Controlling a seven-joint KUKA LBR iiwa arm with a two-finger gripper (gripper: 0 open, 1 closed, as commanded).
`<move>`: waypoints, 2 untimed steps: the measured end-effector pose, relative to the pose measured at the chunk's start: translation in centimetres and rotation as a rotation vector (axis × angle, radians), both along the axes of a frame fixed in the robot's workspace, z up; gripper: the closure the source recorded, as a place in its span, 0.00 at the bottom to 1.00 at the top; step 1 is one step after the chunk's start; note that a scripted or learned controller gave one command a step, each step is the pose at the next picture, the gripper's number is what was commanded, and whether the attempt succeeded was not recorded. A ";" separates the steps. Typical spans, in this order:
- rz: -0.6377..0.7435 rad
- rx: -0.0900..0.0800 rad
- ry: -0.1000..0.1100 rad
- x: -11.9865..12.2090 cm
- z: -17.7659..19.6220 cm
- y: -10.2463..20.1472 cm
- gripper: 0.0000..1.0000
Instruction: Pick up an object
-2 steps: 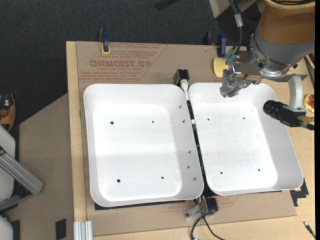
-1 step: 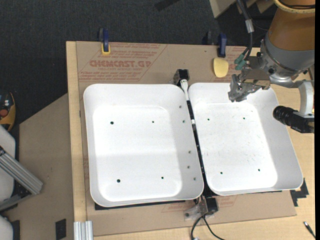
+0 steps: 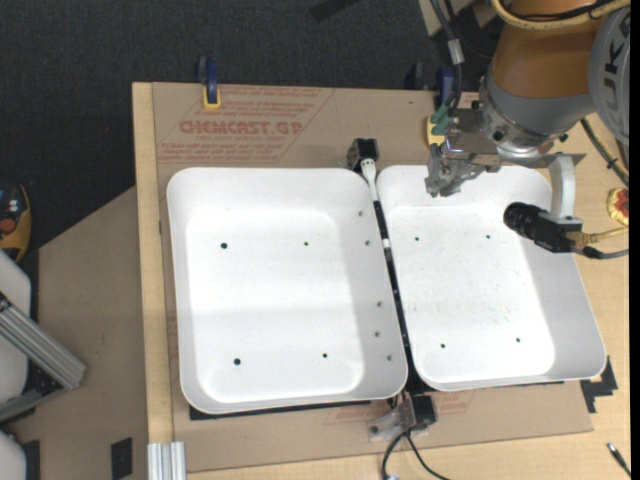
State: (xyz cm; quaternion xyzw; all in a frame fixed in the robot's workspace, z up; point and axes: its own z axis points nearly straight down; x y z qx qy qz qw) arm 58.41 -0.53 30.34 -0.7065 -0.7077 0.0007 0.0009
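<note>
Object to pick: none I can spot in right bin (image 3: 560, 358) or left bin (image 3: 190, 268). End effector (image 3: 447, 180) hangs over right bin's far-left corner; cannot tell its state.

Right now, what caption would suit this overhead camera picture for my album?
Grey-and-orange robot arm poised with its end effector above the far edge of the right white bin, beside the left bin.

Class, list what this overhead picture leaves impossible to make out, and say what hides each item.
1. Gripper state: too small and dark against the right shallow white plastic bin, camera view.
2. Grey and orange arm: cut off by the top edge.
3. Far right corner of that bin: covered by the arm and a black cylindrical fitting.
</note>
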 end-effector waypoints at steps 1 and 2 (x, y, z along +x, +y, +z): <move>-0.008 -0.004 -0.006 -0.1 1.6 -7.2 1.00; -0.006 -0.005 -0.009 1.1 6.3 -13.5 1.00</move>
